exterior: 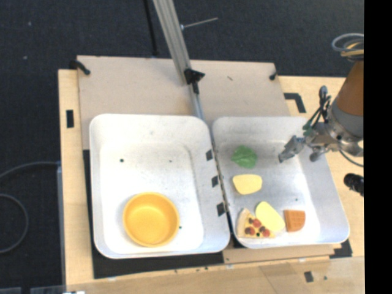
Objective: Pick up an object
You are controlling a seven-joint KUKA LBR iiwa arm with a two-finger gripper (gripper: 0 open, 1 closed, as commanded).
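My gripper (302, 149) hangs over the upper right part of the right bin (318, 225), fingers (289, 151) spread open with nothing between them. To its left lies a green leafy item (245, 157). Below that rests a pale yellow piece (247, 184). Near the bin's front lie a yellow wedge (270, 217), a pizza-like slice with red dots (253, 226) and an orange block (294, 220). All of these sit apart from the gripper.
The left bin (110, 133) holds a yellow bowl (150, 218) at its front. A metal post (173, 32) slants up from between the bins at the back. Cables and the arm's wrist (349, 103) crowd the right edge.
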